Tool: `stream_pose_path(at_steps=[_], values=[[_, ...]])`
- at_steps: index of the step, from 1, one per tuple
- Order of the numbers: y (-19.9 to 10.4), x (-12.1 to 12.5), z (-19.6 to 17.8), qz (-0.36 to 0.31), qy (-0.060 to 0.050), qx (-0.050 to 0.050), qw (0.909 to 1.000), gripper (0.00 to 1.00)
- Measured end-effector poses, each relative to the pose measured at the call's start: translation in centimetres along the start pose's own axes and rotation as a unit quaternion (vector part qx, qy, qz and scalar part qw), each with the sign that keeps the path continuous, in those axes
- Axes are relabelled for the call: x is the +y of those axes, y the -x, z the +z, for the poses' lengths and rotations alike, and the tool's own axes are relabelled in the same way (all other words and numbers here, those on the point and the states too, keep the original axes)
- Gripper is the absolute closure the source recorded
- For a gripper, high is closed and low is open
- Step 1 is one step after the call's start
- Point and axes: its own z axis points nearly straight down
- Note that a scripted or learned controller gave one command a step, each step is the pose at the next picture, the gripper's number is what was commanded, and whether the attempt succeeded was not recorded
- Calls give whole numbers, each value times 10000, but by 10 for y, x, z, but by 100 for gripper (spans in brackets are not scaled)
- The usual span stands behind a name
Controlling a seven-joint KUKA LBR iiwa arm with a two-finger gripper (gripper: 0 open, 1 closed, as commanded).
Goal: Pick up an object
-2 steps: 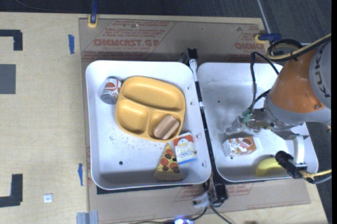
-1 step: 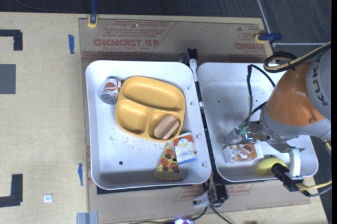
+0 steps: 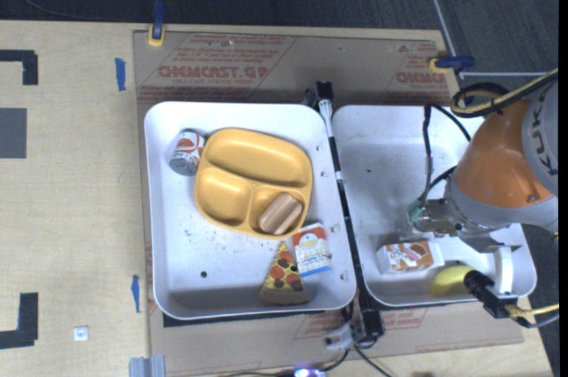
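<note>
In the right bin (image 3: 382, 153), a white and orange packet (image 3: 407, 257) lies flat near the front wall. A yellow fruit-shaped object (image 3: 450, 279) rests just to its right. My gripper (image 3: 432, 223) hangs low over the bin, directly above the packet's right end, below the arm's orange band (image 3: 501, 167). The arm's body hides the gripper's tip.
The left bin (image 3: 169, 260) holds a yellow divided plate (image 3: 244, 167) with a hot dog (image 3: 280, 212) in its right compartment. There are also a tipped can (image 3: 186, 152), a pizza slice (image 3: 283, 270) and a small carton (image 3: 312, 250). Cables (image 3: 430, 145) cross the right bin.
</note>
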Motion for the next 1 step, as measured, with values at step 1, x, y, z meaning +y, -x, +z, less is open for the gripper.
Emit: stream_pose_path(at_steps=[1], values=[[-114,46,-94,-29,-129,83,9999,100]])
